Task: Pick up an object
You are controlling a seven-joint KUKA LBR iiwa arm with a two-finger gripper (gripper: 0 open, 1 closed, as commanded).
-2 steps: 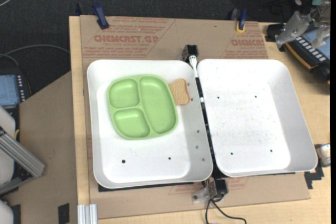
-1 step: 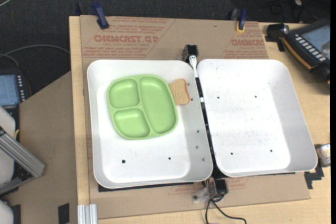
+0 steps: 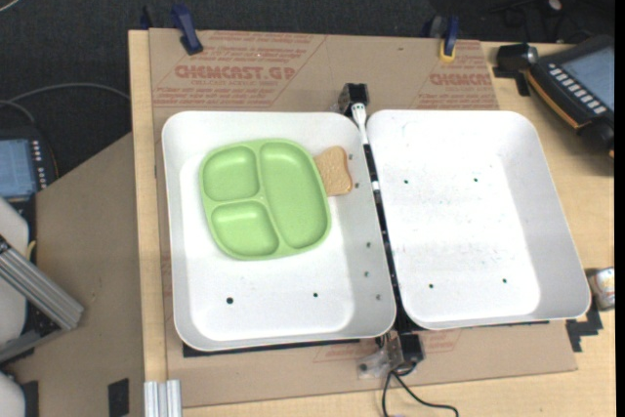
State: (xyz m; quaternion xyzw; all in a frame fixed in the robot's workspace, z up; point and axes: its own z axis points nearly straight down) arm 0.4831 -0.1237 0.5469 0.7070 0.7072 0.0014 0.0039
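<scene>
A light green divided plate [image 3: 264, 199] with three compartments lies in the left white bin [image 3: 273, 308], toward its upper half. A tan, toast-like slice [image 3: 335, 171] rests against the plate's right rim, close to the bin's right wall.
The right white bin [image 3: 469, 220] sits beside the left one, both on a brown cardboard-covered bench [image 3: 244, 63]. A black clamp [image 3: 354, 98] stands at the top of the seam between the bins. A dark tablet-like device [image 3: 576, 83] lies at the far right.
</scene>
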